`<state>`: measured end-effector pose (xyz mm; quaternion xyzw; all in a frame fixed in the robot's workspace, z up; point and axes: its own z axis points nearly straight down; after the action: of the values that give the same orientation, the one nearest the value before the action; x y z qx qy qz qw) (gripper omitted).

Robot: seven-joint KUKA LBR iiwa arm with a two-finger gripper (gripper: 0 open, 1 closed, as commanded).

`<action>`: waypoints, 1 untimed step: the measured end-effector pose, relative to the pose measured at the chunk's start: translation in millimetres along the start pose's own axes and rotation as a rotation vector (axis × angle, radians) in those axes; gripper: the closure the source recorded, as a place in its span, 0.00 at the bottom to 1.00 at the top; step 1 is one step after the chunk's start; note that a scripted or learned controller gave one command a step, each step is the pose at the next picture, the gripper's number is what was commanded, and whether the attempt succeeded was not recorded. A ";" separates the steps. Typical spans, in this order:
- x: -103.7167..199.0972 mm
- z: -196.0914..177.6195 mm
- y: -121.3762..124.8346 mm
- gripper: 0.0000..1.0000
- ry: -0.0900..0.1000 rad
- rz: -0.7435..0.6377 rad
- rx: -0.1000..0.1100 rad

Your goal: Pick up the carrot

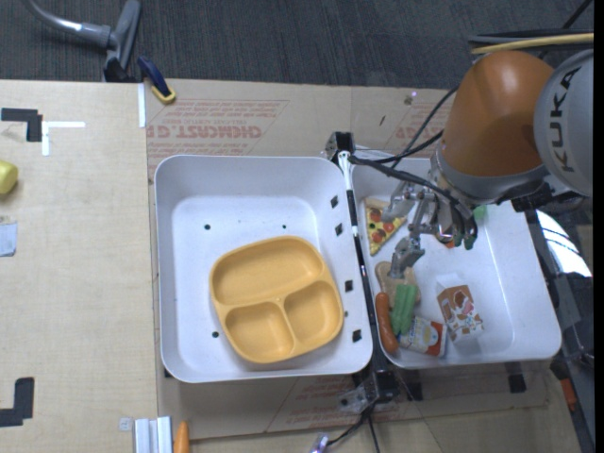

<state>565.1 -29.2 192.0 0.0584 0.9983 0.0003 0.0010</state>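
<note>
several toys crowd the carrot [383,321] in the right bin [528,333]; gripper [408,253] above, closure unclear — risk: snagging the green piece [405,307] touching it instead.

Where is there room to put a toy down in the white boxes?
Left bin: bare floor all around the yellow plate, widest behind it. Right bin: crowded along its left side with pizza slice, carrot and packets; barer toward its right wall.
</note>
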 end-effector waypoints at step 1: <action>84.4 0.3 77.9 0.00 0.001 0.169 0.001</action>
<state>490.3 58.0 191.6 0.1425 0.9898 0.0001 0.0007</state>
